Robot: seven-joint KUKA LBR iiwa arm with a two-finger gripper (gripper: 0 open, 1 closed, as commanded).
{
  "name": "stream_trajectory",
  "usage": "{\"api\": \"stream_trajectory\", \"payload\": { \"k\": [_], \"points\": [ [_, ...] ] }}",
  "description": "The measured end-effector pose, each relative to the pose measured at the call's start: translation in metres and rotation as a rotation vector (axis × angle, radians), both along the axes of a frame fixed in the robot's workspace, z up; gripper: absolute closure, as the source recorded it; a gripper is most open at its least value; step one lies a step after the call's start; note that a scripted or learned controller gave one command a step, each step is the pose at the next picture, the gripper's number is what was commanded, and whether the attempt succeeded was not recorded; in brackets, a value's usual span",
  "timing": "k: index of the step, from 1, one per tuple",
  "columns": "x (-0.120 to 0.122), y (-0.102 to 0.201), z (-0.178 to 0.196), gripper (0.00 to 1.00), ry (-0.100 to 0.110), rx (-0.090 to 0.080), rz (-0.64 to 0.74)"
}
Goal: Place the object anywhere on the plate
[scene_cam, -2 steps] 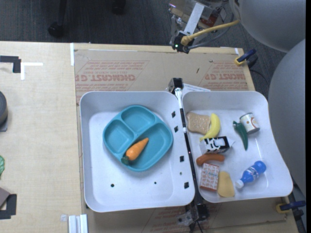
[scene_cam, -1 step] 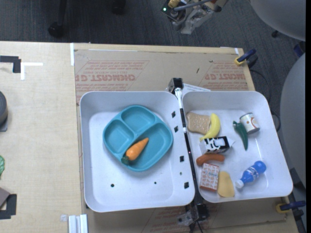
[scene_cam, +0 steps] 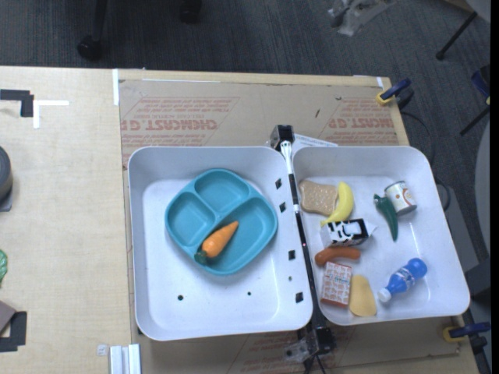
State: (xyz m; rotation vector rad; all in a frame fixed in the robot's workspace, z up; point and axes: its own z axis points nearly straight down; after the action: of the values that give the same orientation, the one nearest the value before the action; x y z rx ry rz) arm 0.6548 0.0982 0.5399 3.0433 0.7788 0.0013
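A teal plate (scene_cam: pixel 224 195) with compartments lies in the left bin (scene_cam: pixel 160 287). An orange toy carrot (scene_cam: pixel 219 238) with a green stub rests on the plate's near compartment, pointing up and to the right. My gripper (scene_cam: pixel 355 10) appears blurred at the top of the view, over the floor beyond the bench and far from both bins. Nothing can be seen between its fingers.
The right bin (scene_cam: pixel 440 232) holds a bread slice (scene_cam: pixel 316 197), a banana (scene_cam: pixel 344 202), a can (scene_cam: pixel 401 197), a green pepper (scene_cam: pixel 388 218), a black-and-white carton (scene_cam: pixel 347 231), a sausage (scene_cam: pixel 337 253), a red box (scene_cam: pixel 337 283), a yellow wedge (scene_cam: pixel 362 296) and a blue bottle (scene_cam: pixel 403 279).
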Motion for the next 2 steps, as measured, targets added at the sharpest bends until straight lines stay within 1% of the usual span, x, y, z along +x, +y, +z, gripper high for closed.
{"api": "stream_trajectory", "payload": {
  "k": [1,2],
  "points": [
    [0.0,0.0,0.0,0.0,0.001,0.0,-0.003],
    [-0.011,-0.031,-0.075,0.0,0.004,-0.001,-0.261]
  ]
}}
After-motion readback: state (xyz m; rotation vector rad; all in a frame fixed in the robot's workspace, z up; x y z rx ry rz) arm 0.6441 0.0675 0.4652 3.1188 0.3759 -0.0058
